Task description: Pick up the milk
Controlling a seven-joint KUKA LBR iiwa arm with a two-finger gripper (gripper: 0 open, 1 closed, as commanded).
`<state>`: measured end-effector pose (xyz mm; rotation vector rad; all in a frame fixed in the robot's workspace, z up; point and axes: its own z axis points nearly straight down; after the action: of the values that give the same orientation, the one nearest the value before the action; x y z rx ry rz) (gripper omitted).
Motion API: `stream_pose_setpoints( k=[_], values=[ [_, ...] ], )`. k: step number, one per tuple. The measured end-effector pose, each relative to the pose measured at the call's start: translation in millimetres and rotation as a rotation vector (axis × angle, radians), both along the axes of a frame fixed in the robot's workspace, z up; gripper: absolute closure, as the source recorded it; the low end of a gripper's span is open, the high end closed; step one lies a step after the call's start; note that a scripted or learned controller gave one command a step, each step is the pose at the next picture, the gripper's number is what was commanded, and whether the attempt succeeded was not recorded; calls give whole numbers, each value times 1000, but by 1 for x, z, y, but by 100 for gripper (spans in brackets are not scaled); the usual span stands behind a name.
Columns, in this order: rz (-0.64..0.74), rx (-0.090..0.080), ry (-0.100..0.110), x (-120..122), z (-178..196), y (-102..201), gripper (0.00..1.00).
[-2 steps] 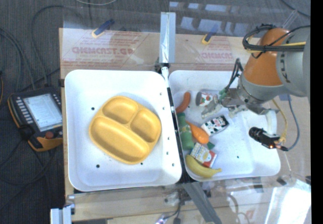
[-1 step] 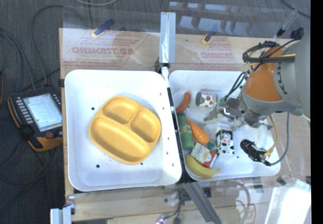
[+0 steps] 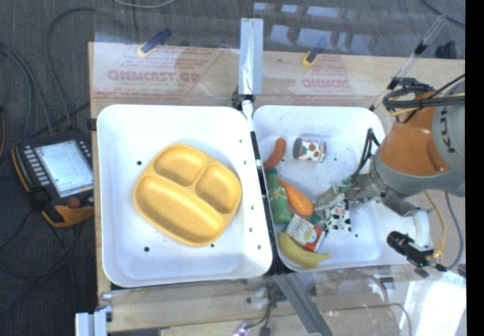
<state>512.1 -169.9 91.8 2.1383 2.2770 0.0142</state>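
Milk (image 3: 339, 219), banana (image 3: 302, 253), carrot (image 3: 296, 198) in right bin (image 3: 355, 119); jaws' state unclear.

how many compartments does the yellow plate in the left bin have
3. The yellow plate in the left bin has two smaller compartments along its upper side, at left and right, and one long compartment across its lower side.

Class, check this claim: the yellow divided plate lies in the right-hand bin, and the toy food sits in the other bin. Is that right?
Not quite. The camera view shows the yellow divided plate in the left-hand bin, not the right-hand one. The toy food, such as the banana and carrot, does sit in the other bin.
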Motion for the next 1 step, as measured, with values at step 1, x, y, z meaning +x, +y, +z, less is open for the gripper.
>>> stream_pose_setpoints(
  k=[1],
  values=[
    [1,3,0,1,9,2,100]
  ],
)
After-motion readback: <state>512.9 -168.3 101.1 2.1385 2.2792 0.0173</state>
